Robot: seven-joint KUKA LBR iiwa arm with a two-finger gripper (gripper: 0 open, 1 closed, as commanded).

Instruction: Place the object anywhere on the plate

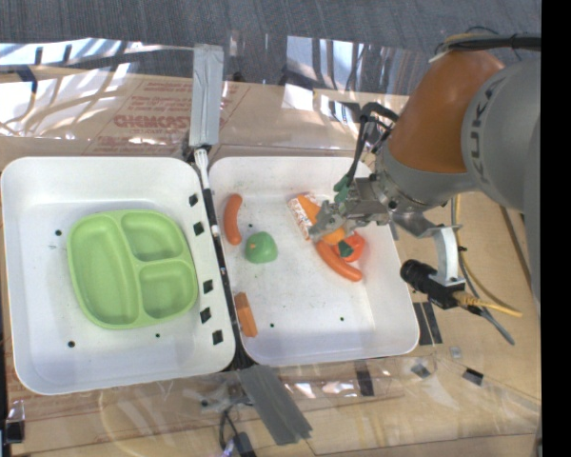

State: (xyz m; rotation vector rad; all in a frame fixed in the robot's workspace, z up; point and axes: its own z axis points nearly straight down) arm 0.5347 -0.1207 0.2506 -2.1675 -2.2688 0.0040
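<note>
A light green plate [133,267] with three compartments lies in the left bin [38,188]. In the right bin [295,327] lie a small orange sausage [232,218], a green round toy [261,248], a small orange piece [245,314] by the bin's left wall, and a cluster of orange and red toy food [344,253] with a white and orange packet [304,213]. My gripper [331,222] hangs low over that cluster at the right of the bin. Its fingertips are lost among the toys.
A grey divider strip [206,103] runs back between the two bins. Cardboard [105,112] lies behind the bins. Tape strips and cables lie on the bench in front of and to the right of the right bin.
</note>
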